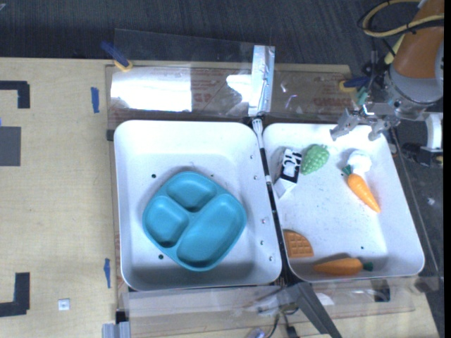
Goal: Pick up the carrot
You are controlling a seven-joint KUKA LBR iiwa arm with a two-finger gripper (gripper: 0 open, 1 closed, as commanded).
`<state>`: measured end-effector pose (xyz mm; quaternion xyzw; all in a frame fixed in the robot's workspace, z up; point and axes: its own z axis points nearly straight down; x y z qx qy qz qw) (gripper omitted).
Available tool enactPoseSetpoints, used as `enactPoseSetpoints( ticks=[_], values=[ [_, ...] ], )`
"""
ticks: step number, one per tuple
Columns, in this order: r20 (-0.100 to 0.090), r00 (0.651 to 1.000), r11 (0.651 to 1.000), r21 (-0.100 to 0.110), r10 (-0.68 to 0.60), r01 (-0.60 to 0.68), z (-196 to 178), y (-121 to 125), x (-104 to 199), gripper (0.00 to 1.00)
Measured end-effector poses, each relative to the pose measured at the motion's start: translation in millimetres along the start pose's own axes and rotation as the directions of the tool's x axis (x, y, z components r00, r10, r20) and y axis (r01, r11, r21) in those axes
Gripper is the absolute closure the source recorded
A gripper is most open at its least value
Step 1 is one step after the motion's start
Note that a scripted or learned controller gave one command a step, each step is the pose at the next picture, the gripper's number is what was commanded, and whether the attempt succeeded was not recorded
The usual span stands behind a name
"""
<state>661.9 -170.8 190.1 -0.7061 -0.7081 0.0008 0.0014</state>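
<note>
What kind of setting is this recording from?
Probably a robotics lab bench: two white bins side by side, toy food such as a carrot and a blue divided plate, and blue tape marks on the wooden bench.

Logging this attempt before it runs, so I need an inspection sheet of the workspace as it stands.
Surface: two white bins, left bin, right bin.
Job's things: white-topped carrot and second carrot, both in right bin.
Clutter: green toy, black-and-white card, waffle; blue divided plate in left bin.
Grippers: gripper above right bin's far edge, nothing between its fingers.
Cables: yellow cable on arm.
Surroundings: clear panel behind bins.
</note>
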Motion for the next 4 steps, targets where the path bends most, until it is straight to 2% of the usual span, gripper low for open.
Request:
enactPoseSetpoints(
  ticks=[1,2,3,4],
  values=[
    [-0.007,0.991,0.991,0.006,0.134,-0.134,89,-49,-32,0.0],
    [0.0,1.0,1.0,-0.01,0.007,-0.007,104,-89,-26,0.0],
    [0.003,1.0,1.0,-0.012,0.007,-0.007,94,-87,-26,1.0],
    [-0.001,0.995,0.995,-0.007,0.104,-0.104,1,-94,59,1.0]
  ],
)
